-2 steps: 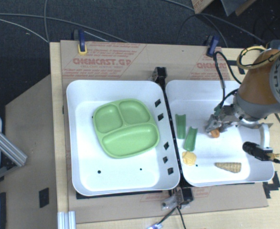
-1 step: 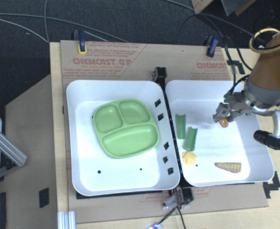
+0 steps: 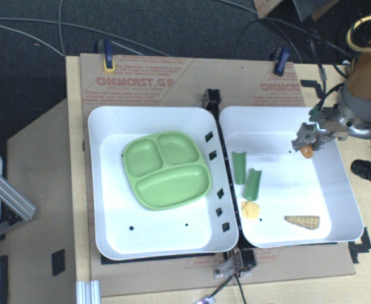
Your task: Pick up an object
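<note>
A grey robot arm reaches in from the right over the right bin (image 3: 337, 170), its gripper (image 3: 307, 142) hanging above the bin's upper right part with a small orange piece (image 3: 307, 151) showing at its tip. Whether the gripper is open, closed or clamping that piece cannot be told from this angle.

Inside the right bin, two green sticks (image 3: 238, 167) (image 3: 253, 183) lie close together near its left wall, one just below and right of the other. A small yellow lump (image 3: 251, 210) sits just below them, and a tan cone-shaped wedge (image 3: 302, 221) lies near the bin's lower edge, well apart from the gripper.

The left bin (image 3: 103, 189) touches the right bin along a shared divider and carries a green divided plate (image 3: 166, 170) with three compartments. Both bins rest on the tabletop (image 3: 154, 81), a board printed with red lettering.
</note>
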Robot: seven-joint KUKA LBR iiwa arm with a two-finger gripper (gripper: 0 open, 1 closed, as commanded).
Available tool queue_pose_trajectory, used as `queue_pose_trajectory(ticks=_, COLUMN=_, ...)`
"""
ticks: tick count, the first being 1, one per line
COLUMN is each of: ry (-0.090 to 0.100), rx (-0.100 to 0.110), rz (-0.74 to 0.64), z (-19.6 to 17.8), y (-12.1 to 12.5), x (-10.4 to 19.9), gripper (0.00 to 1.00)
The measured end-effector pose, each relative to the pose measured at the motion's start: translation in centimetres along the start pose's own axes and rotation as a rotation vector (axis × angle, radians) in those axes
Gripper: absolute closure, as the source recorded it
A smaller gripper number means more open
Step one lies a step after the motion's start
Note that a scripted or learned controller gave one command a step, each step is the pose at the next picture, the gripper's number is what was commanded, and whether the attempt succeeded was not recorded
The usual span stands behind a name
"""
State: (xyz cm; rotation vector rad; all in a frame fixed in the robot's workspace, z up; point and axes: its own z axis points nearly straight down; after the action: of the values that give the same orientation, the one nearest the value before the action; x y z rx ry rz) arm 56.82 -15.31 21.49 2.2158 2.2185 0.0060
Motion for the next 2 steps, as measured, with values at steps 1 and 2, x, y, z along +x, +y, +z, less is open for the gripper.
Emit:
queue_pose_trajectory(ticks=1, ry=0.004, rx=0.01, rz=-0.003, z=0.5, y=-0.3, x=4.9, gripper=1.0)
queue_pose_trajectory(ticks=2, ry=0.005, rx=0.01, rz=-0.005, z=1.2, y=-0.1, x=10.5, gripper=1.0)
